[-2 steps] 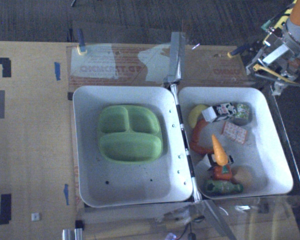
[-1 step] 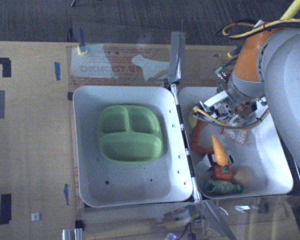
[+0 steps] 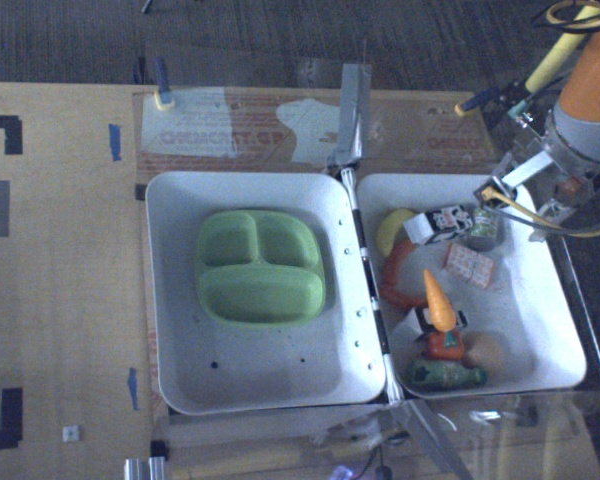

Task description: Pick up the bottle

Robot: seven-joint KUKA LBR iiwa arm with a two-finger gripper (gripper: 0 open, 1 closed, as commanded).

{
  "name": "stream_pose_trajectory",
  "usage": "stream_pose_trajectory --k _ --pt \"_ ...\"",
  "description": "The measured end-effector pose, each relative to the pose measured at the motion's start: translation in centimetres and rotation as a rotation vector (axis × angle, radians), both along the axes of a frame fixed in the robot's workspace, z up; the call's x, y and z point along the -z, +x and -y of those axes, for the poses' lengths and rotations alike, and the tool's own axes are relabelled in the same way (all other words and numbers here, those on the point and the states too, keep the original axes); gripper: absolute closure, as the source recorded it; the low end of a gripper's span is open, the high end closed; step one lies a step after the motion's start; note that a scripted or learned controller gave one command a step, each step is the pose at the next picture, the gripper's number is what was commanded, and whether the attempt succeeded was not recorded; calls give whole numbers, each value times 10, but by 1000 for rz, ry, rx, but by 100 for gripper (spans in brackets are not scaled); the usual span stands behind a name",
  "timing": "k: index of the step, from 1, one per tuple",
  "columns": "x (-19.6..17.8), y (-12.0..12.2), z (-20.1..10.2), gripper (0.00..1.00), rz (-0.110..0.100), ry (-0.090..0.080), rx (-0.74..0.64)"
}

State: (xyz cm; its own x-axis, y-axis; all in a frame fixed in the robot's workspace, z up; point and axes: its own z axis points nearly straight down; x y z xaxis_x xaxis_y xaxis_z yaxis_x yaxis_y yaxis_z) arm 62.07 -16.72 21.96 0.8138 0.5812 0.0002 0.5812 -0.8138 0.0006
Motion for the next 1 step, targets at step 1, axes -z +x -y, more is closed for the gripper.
stream_pose_trajectory --k 1 --pt "108 18 -30 0 23 -4 18"
